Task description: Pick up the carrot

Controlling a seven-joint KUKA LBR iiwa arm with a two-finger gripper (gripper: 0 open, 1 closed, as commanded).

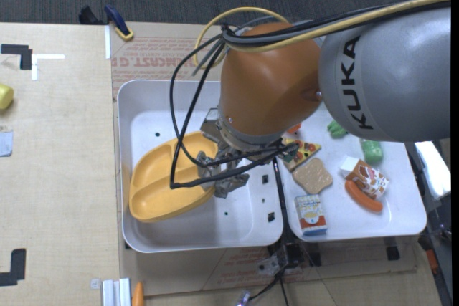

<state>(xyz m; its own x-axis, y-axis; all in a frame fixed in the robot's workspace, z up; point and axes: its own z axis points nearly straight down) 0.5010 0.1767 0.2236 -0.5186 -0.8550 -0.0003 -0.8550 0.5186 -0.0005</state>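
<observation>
Nearest, at the front of the right bin (401, 226), a small blue and white carton (311, 215) stands just beside the divider, with a biscuit-coloured toast slice (313, 175) behind it. To their right lies a long orange piece, probably the carrot (363, 199), at the bin's front right with a red and white packet (371, 180) resting on it. In the left bin (136, 175) a yellow divided dish (161, 186) fills the left half. The hand (224, 167) hangs over that dish's right edge, well apart from the carrot; whether it is clenched or released I cannot tell. Farther back sit two green pieces (372, 150) and the arm's orange band (269, 79). On the table (57, 175), far left, lies a yellow object (4, 97).
</observation>
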